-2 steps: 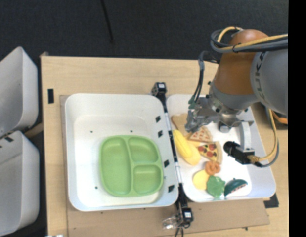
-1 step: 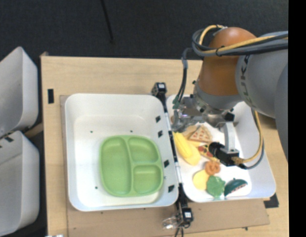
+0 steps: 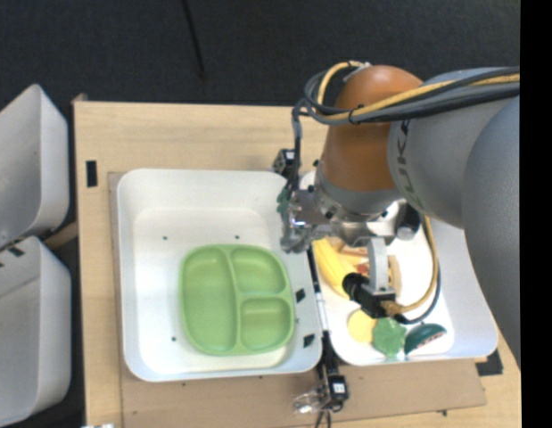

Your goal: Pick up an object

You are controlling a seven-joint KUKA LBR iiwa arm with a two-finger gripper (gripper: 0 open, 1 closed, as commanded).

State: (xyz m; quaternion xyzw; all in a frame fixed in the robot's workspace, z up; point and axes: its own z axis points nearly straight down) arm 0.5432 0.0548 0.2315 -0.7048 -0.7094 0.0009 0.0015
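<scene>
- Over the right bin, the gripper hangs above a yellow banana; open or shut, I cannot tell
- Banana lies beside the bin's wall, 1 green toy near; a grab could strike the wall or slide off

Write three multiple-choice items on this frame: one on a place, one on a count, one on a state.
1. Where is the green plate?
A. in the view's left bin
B. in the view's right bin
C. on the bare bench

2. How many compartments has the plate?
A. two
B. three
C. five

3. How does the plate lie?
A. upside down
B. on edge against a wall
C. flat, hollows up

Answers:
1 A, the left bin's white floor surrounds it.
2 B, ridges split it into one long hollow and two smaller ones.
3 C, its hollows face the camera.
</scene>
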